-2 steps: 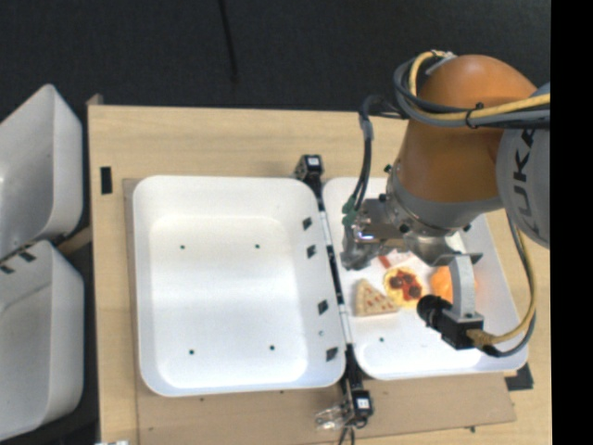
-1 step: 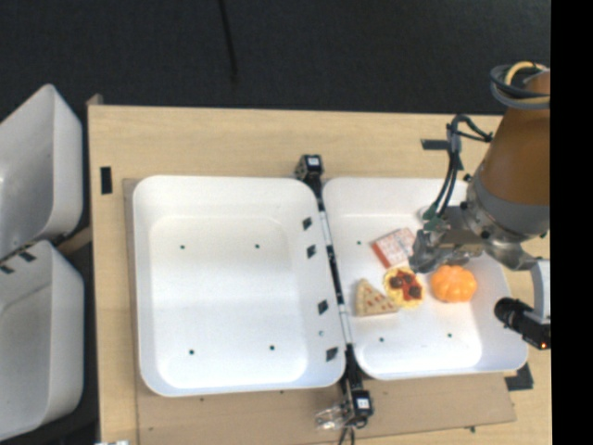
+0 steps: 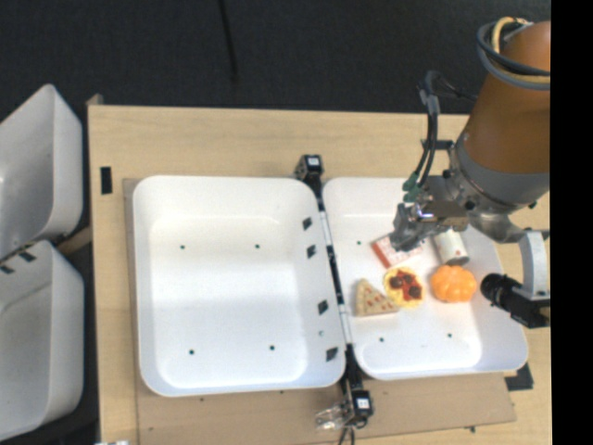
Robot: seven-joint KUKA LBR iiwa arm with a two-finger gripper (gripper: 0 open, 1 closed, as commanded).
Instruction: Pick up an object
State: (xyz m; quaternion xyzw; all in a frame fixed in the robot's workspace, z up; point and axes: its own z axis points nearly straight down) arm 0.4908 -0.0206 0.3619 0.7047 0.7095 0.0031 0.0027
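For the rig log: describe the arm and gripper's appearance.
The arm is a thick rounded body with a broad orange band above a grey wrist section. Dark cables run down its side. The gripper is a small metallic grey and black assembly.

- The arm (image 3: 508,109) is seen reaching in from the right edge of the bench, its orange band uppermost.
- The wrist is angled down toward the left.
- The gripper (image 3: 406,235) is lowered over the right bin's upper middle part.
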